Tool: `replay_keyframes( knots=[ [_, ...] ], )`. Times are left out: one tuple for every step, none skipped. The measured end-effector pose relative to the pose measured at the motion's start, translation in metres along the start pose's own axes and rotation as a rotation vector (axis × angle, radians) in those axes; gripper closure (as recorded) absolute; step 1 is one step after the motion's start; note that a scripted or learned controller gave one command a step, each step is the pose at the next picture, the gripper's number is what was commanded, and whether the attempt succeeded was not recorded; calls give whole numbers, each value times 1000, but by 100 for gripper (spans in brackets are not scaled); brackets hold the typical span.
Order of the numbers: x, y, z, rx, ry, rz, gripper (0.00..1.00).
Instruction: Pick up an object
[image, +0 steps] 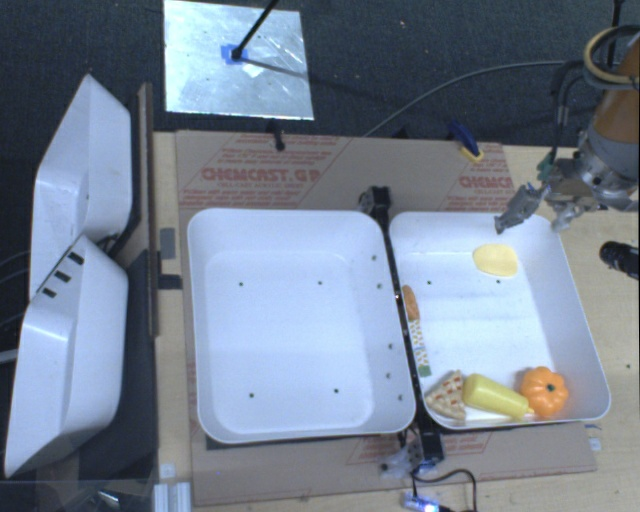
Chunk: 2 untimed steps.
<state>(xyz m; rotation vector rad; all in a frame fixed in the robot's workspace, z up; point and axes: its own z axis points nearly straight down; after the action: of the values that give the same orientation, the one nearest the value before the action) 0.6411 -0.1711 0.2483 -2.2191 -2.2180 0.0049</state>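
Your gripper (538, 208) hovers, fingers spread and empty, above the pale yellow round disc (496, 260), apparently poised to descend.

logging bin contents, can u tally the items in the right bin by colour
Yellow: 2, a flat pale yellow round piece and a yellow elongated block
Orange: 2, a small orange pumpkin and a thin orange and white stick
Tan: 1, a pizza slice toy
Total: 5
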Motion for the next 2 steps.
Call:
replay_keyframes(
  knots=[
    [0,1,-4,-6,-1,-1,0],
    [1,1,59,-1,0,-1,0]
  ],
)
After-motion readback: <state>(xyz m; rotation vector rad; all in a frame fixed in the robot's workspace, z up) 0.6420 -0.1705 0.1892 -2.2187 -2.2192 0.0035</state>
